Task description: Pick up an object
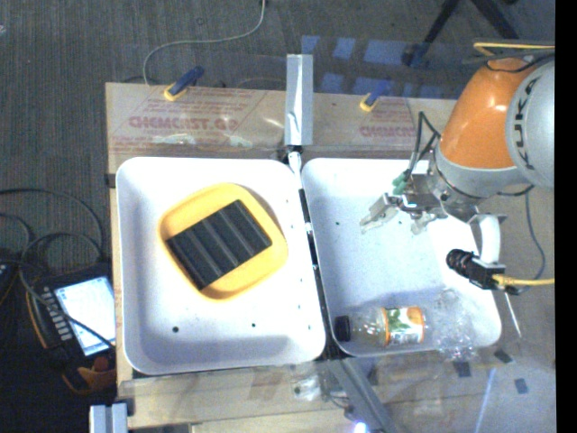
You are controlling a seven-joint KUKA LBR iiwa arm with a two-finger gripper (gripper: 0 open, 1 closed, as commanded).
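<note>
A tray [224,241] is held in the left bin [144,332]; a bottle [389,326] is laid at the right bin's [343,242] 6 o'clock edge.

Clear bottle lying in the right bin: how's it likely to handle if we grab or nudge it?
The clear plastic bottle lies on its side against the right bin near wall, so a nudge would probably make it roll. It looks mostly empty, so likely light. The smooth round wall may slip or dent between the fingers of the gripper, which hangs above bare bin floor.
</note>
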